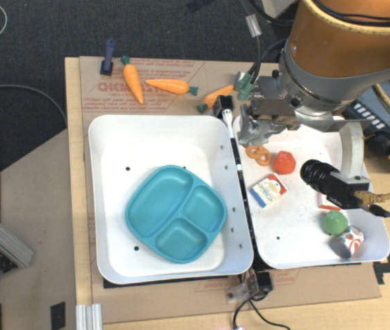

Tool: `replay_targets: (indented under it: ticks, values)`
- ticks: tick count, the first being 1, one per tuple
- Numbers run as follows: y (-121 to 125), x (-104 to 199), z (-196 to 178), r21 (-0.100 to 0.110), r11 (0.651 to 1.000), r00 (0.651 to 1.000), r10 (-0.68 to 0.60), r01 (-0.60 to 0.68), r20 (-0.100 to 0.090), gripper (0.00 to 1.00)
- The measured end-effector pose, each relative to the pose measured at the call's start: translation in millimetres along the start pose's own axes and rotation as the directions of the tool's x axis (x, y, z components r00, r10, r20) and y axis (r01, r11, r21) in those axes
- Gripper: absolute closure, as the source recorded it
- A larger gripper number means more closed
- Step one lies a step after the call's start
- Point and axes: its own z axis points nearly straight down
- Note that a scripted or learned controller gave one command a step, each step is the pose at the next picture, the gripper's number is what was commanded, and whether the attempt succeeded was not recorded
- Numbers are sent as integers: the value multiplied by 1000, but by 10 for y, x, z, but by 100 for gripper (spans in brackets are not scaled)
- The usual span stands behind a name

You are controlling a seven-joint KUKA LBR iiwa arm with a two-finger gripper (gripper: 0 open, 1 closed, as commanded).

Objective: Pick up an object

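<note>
Cardboard covers the bench (pixel 78 184), with red print near its far edge too faint for you to read; 2 white bins sit on it side by side. Left bin (pixel 105 157) holds a teal divided plate (pixel 175 214). Right bin (pixel 298 249) holds an orange ring (pixel 259 157), a red piece (pixel 285 162), a small carton (pixel 268 190) with a red-and-blue label you cannot read, a green ball (pixel 333 222) and a crumpled wrapper (pixel 350 241). Gripper (pixel 252 135) hangs at the right bin's far left corner, just above the orange ring; whether it is wide or narrow cannot be told. Nearest candidate is the ring: likely light, rigid plastic, best pinched across 1 side of its rim. Carton looks light and crushable; take it across its short sides. 2 toy carrots (pixel 133 82) lie outside the bins.
</note>
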Motion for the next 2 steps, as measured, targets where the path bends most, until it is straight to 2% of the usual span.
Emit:
replay_targets:
  ticks: [1, 2]
  values:
    - [-7, -25, -11, 16, 1000, 1000, 6, -6, 7, 100]
    - [0, -20, -113, 14, 1000, 1000, 5, -5, 7, 100]
